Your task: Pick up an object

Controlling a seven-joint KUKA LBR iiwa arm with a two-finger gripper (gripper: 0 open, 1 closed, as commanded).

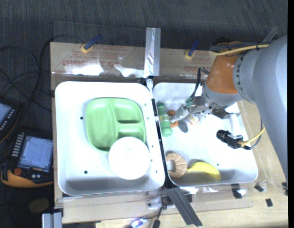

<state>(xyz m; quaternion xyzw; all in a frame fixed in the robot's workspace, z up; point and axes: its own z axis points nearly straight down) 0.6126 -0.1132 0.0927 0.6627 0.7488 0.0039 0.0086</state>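
Over right bin [242,172], gripper [182,120] beside green bottle [163,120], grip state unclear, labels unreadable.

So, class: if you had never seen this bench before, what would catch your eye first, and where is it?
Probably the green tray in the left bin, with a white disc overlapping its near corner. Next, the grey arm with its orange band reaching into the right bin, its gripper low beside a green bottle at the divider. A banana and a round tan object lie at that bin's near edge.
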